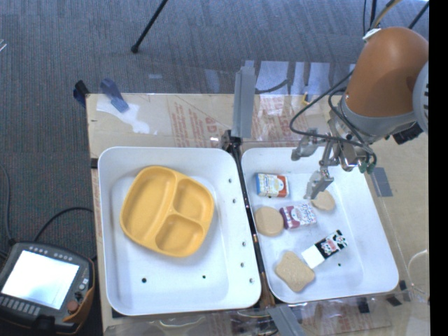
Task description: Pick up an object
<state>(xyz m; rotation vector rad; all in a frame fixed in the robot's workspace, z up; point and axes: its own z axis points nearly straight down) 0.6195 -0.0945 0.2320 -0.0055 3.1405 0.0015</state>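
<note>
No text could be read; red print on the surface point(196, 121) and carton point(271, 185) labels was too blurred.

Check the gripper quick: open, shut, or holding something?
Grey two-finger gripper: open, holding nothing, hanging above the right shallow white bin, close to the small round tan cookie.

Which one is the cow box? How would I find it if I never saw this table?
Look at the right white bin, the one crowded with small food items. Near its lower middle, just right of the bread slice, lies the cow box, a little carton tilted on a slant. It is the only black-and-white one; the other two cartons are blue and dark red.
</note>
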